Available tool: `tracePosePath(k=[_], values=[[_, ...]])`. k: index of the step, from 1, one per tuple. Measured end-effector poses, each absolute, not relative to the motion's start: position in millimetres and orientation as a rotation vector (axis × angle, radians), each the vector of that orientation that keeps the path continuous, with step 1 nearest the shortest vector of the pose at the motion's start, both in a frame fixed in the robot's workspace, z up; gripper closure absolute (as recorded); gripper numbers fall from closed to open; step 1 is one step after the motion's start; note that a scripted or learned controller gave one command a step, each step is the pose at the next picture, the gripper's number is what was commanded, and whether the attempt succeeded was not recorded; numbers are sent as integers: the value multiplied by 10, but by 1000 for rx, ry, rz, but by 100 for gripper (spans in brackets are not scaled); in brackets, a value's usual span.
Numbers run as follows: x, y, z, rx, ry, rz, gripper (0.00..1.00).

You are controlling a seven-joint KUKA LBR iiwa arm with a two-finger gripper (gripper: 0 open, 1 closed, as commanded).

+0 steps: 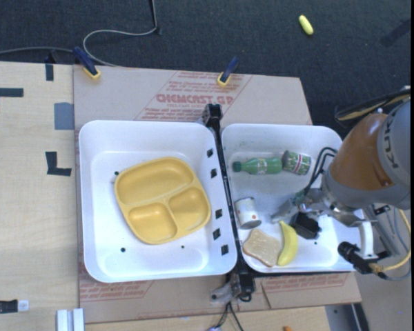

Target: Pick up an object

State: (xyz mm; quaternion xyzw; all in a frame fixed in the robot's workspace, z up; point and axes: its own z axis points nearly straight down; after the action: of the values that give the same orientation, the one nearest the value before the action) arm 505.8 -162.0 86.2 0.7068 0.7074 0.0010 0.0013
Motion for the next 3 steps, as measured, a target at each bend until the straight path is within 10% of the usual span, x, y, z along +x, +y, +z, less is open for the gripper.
tracePosePath(k=[1,2,3], values=[[6192,-973,1159,2219,2224,1,0],[6668,-1054,1088,2219,2224,-2,0],[6720,-1245,926,2220,2226,11,0]])
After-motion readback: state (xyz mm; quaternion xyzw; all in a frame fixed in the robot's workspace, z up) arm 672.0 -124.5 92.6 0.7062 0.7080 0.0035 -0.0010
